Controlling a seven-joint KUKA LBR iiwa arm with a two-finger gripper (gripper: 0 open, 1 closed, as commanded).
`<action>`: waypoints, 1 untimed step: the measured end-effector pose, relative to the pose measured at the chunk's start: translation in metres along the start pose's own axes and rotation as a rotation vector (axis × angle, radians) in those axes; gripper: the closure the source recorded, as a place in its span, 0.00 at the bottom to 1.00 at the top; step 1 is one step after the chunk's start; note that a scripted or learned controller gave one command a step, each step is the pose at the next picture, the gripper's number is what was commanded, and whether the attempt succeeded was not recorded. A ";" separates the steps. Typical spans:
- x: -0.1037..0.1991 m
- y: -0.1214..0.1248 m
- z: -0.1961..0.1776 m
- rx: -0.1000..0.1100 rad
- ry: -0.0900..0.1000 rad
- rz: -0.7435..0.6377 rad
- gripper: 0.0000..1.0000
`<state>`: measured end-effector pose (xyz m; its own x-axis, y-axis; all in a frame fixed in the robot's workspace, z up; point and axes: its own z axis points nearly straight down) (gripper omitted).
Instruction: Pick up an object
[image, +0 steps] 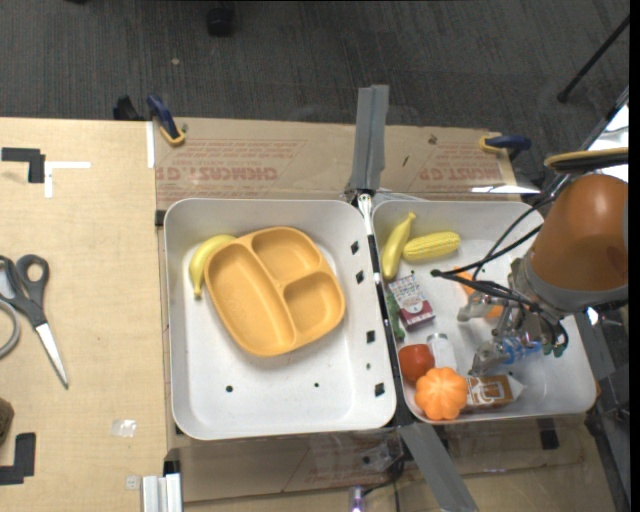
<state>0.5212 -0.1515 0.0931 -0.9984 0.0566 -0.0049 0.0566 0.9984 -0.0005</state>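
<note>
The claw (497, 350) hangs low over the right bin (570, 400), near its front right part, under the orange band of the arm (585, 240). We cannot tell how the claw is set, since cables and metal parts crowd it from this angle. Just below it we see a small brown-and-white packet (494, 391) lying flat near the bin's front wall; whether the claw touches it, we cannot say.

Just left of that packet sits a small orange pumpkin-shaped fruit (441, 393), and touching its upper left side a red tomato (414, 361). A small clear-white bottle (443, 350) lies between the tomato and the claw. Further back we find a small printed carton (410, 301) with a red side, close to the divider between the bins. At the back of the right bin lie a yellow banana (397, 245), tilted, and beside it a yellow corn cob (431, 246), nearly touching.

In the left bin (270, 400) we see an orange divided plate (273, 290) with three compartments, and a second banana (203, 260) curled against its left rim. On the wooden bench (90, 250) well to the left lie grey scissors (38, 315).
</note>
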 end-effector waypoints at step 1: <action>-0.058 0.041 0.000 0.001 -0.001 0.211 0.00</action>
<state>0.5815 -0.1135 0.0936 -0.9645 0.2640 -0.0065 0.2640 0.9645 0.0002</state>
